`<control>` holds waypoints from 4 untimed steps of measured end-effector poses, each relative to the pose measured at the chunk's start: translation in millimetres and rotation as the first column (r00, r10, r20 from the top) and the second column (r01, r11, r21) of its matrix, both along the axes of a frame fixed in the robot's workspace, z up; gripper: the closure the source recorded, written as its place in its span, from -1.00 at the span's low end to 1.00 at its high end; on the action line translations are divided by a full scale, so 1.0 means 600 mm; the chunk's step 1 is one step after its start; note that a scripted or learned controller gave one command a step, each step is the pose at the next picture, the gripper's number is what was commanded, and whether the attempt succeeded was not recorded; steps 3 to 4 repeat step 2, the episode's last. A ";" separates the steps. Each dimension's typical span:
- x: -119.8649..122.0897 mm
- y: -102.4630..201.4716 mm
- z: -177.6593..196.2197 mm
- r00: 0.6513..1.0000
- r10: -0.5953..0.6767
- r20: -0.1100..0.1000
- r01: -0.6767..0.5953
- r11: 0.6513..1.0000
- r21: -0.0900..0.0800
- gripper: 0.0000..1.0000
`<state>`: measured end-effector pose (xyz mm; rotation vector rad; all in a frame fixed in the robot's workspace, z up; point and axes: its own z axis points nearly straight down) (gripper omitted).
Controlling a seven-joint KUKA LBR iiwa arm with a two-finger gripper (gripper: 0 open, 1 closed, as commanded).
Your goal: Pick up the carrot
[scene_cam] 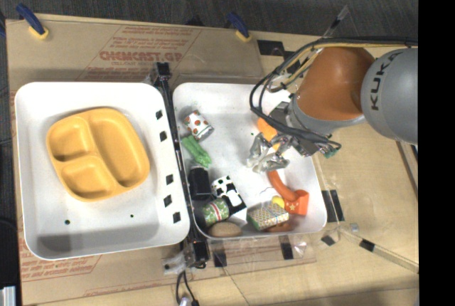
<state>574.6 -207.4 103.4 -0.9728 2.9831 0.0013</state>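
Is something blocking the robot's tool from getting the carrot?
Nothing visible does. The tool hangs in the right bin just above the carrot, which lies beside the bin's right wall. The other toys sit lower left, apart from that gap.

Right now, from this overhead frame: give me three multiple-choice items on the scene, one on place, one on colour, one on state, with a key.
1. Where does the yellow divided tray lie?
A. left bin
B. right bin
C. bare bench

2. What colour is the band above the arm's wrist?
A. blue
B. orange
C. green

3. How does the gripper stand to the right bin?
A. parked outside both bins
B. over the left bin
C. down over the right bin

Key: 1 A, it sits alone on the left bin's floor. 2 B, the orange band sits above the gripper. 3 C, it is low among the clutter, near an orange piece.
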 end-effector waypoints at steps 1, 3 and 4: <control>-0.082 0.122 0.052 0.995 0.096 0.007 -0.096 0.995 -0.005 1.00; -0.102 0.049 0.134 0.915 0.404 0.001 -0.404 0.915 -0.005 1.00; -0.102 0.049 0.134 0.915 0.404 0.001 -0.404 0.915 -0.005 1.00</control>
